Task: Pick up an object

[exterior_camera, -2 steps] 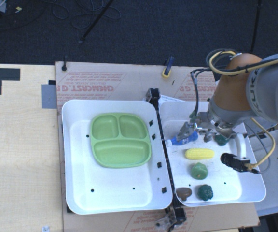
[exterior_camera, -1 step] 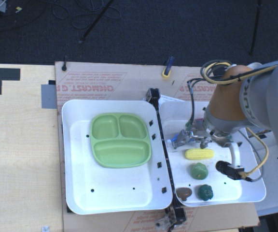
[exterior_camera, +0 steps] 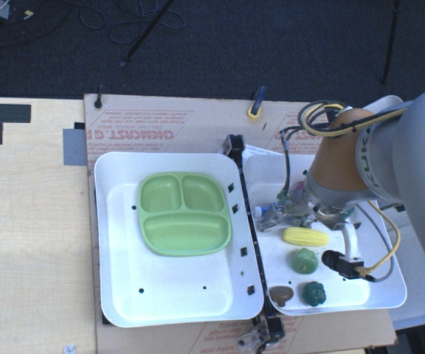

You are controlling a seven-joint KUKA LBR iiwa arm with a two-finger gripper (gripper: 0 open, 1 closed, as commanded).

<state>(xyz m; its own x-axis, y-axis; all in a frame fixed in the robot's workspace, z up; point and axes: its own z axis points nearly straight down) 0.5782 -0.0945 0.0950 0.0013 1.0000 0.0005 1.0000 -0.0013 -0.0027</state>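
Half-hidden claw (exterior_camera: 271,216) — fingers indistinct — above corn (exterior_camera: 306,236).

Dark carpet (exterior_camera: 220,43) behind wooden bench (exterior_camera: 28,234)

A pale green divided plate (exterior_camera: 184,214) lies in the white left bin (exterior_camera: 124,286), while the white right bin (exterior_camera: 389,290) holds a yellow corn cob (exterior_camera: 305,236), a green ball (exterior_camera: 304,260), a dark green lump (exterior_camera: 314,293) and a brown piece (exterior_camera: 280,295)

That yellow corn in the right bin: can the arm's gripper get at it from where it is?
Probably yes. The yellow corn lies uncovered on the right bin's floor, just below the gripper, with a gap between it and the green ball.
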